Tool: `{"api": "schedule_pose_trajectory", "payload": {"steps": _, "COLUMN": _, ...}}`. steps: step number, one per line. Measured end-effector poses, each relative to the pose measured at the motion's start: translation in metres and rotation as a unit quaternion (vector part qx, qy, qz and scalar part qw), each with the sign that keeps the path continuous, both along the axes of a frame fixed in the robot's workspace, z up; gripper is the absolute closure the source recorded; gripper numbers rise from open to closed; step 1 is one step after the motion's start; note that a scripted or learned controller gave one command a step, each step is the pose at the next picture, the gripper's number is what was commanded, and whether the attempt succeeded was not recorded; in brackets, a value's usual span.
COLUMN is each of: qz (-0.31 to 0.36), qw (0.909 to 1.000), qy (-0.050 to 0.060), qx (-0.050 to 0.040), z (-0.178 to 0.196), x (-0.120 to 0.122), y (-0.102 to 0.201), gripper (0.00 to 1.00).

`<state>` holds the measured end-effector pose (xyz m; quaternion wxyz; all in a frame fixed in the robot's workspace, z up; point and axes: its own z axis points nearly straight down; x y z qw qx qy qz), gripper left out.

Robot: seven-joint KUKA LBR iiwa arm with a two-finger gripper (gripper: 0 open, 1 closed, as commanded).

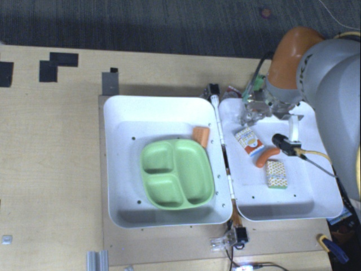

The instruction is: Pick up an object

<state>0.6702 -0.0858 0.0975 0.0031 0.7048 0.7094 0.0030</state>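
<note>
In the right bin (276,203) lie a small white carton with orange and blue print (248,139), an orange-red sausage-shaped piece (265,157) and a pale patterned box (276,173). My gripper (252,113) hangs over the far end of this bin, just beyond the carton, with the grey arm and its orange band behind it. Nothing shows held in it. A small orange block (201,134) rests in the left bin (121,168) near the wall between the bins, beside a green divided plate (176,173).
The green plate takes up most of the left bin's floor. The ridge where the two bin rims meet (224,151) runs between the bins. Cables and small fittings (231,90) sit at the bins' far edge, with more fittings at the near edge (234,239).
</note>
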Motion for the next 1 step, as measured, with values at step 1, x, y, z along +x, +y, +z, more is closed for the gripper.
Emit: {"api": "schedule_pose_trajectory", "payload": {"steps": 1, "qz": 0.0, "qw": 1.0, "qy": 0.0, "qx": 0.0, "z": -0.0002, "x": -0.0002, "y": 0.0, "gripper": 0.0}}
